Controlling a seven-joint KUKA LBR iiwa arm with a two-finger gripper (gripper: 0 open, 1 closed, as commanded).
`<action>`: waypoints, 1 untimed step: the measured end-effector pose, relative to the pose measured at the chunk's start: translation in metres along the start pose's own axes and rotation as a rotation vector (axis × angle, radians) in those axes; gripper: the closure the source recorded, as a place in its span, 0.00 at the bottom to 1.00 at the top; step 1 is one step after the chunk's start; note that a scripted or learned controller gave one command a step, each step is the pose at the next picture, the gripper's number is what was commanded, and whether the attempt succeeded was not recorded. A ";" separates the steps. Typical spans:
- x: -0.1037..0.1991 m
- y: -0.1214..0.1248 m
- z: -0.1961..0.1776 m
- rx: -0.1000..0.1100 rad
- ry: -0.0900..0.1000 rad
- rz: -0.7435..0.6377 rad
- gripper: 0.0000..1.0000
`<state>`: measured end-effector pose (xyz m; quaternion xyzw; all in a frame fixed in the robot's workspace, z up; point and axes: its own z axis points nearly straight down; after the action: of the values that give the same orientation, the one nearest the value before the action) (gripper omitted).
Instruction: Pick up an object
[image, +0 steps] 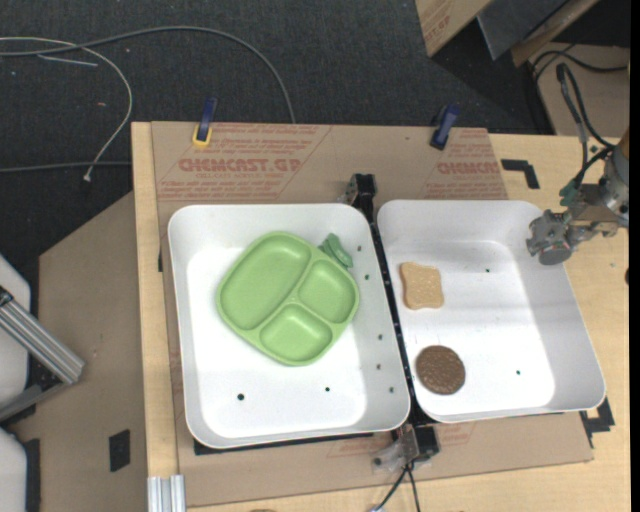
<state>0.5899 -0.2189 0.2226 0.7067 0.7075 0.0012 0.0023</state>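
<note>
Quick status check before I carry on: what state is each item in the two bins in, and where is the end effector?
Green divided plate: flat in the left bin, tilted askew, compartments bare.
Small green object: at the plate's upper right rim.
Bread slice: flat in the right bin, untouched.
Brown patty: flat, below the bread, apart from it.
End effector: over the right bin's upper right rim, holding nothing visible.
</note>
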 end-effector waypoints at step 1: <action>0.048 -0.022 -0.005 0.008 0.004 -0.003 1.00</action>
<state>0.5674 -0.1709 0.2276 0.7058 0.7084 0.0000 -0.0020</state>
